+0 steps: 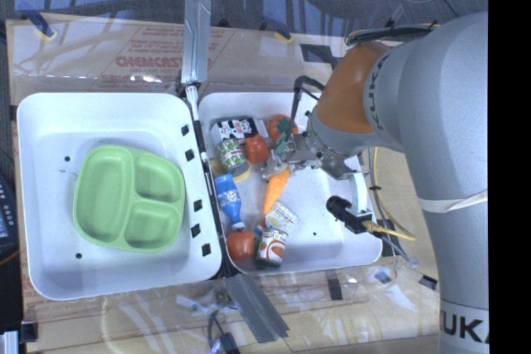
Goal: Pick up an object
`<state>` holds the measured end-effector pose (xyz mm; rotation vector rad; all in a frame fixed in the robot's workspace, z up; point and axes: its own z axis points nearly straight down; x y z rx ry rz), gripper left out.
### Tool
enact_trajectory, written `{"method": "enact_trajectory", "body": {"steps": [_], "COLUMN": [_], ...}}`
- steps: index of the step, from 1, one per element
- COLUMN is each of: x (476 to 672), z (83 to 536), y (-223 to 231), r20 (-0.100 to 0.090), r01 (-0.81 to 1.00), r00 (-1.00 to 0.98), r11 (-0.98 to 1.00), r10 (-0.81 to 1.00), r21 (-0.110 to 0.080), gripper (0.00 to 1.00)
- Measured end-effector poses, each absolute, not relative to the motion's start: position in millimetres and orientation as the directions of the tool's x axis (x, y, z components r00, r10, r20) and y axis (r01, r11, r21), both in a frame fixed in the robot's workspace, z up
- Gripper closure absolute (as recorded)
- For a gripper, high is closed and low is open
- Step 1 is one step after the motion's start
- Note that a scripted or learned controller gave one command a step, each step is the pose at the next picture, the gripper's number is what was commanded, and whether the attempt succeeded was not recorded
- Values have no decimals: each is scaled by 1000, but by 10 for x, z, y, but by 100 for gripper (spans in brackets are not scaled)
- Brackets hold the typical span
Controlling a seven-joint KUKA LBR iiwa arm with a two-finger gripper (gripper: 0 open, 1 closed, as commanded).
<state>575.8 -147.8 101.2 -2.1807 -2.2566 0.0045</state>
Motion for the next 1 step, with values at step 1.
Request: {"method": "enact_trajectory", "body": {"steps": [1], "x": [5507], "z": [1920], "y": [-773], "r20": [0], "r01": [963], "r00": [-268], "r11": [268], "r10": [963], "r21": [0], "gripper": [100]}}
